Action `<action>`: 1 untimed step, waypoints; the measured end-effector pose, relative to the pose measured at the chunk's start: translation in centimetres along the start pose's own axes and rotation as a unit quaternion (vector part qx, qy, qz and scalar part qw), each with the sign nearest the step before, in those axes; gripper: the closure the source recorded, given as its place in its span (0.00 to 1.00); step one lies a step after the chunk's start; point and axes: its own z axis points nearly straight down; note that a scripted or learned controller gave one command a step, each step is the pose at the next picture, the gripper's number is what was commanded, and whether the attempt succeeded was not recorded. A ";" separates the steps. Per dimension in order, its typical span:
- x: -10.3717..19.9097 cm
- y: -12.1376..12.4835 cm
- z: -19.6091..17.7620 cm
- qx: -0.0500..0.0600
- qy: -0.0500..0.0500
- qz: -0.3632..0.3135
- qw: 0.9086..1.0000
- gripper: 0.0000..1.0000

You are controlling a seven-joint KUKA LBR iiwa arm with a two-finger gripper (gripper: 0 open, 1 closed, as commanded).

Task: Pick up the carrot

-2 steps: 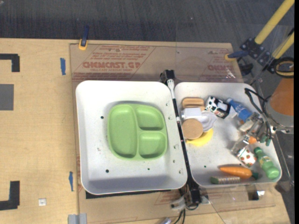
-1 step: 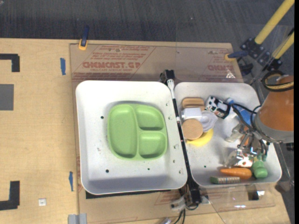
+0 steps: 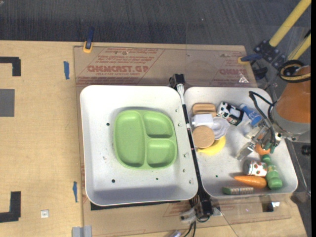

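Carrot (image 3: 250, 180): lower right, lying flat, crowded by toys.
Gripper (image 3: 261, 144): above it, grip state unclear.
Advice: descend centred, close across its width.

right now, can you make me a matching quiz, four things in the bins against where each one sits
Things:
1. green divided plate
2. carrot
3. gripper
4. wooden disc

Places:
A. right bin, near its front edge
B. left bin, centre
C. right bin, by the divider between the bins
D. above the right bin's right side

Pairs: 1-B, 2-A, 3-D, 4-C
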 end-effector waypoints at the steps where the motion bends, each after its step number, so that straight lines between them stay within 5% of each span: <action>1: 4.3 -0.1 -0.1 0.001 0.001 0.050 0.999 0.00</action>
